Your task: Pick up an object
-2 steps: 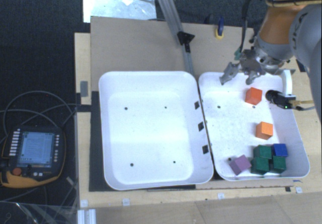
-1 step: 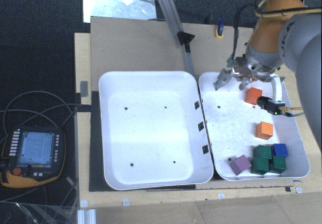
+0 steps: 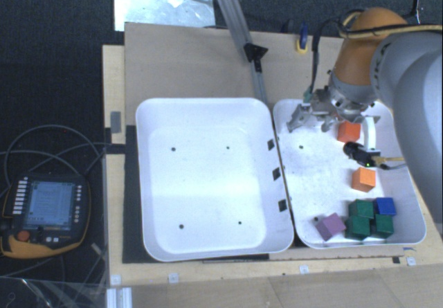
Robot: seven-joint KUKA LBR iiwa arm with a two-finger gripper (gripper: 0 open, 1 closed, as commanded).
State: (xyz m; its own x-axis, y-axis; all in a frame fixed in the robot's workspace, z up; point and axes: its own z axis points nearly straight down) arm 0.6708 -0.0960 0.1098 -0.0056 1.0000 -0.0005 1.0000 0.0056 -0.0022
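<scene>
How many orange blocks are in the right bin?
2: one orange block by the gripper at the far end, another mid-bin near the right wall. The arm may hide more.

Right bin holds two orange blocks point(image 3: 349, 131) point(image 3: 363, 178); purple block point(image 3: 331, 225), green blocks point(image 3: 360, 219), blue block point(image 3: 385, 206) clustered at the near edge.

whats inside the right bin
In the right bin: two orange blocks, green blocks, a blue block, a purple block. The arm covers its far right corner.
</scene>
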